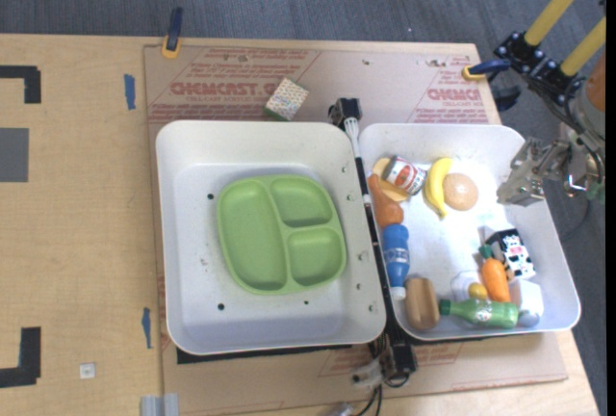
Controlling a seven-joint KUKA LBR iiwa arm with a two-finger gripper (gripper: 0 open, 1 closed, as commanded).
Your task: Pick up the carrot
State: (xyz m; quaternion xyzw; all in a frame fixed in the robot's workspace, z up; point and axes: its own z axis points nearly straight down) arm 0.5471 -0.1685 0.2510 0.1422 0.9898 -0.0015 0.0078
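My gripper hangs at the right wall of the right bin, a pale metal tangle. I cannot tell how my fingers stand; they blur into the white rim behind them. Nothing shows between them. Most of my arm is cut off by the right edge, leaving a sliver of orange.

The carrot lies nearer than me, well apart, in the near right part of the same bin. Its orange body is partly crowded by a black-and-white cow-patterned toy just beside it and a green bottle lying across the near side.

Further left sit a banana touching a pale egg-like ball, a small can, a blue bottle and a brown piece I cannot identify.

The left bin holds a green divided plate. A small patterned cube rests on the cardboard beyond it.
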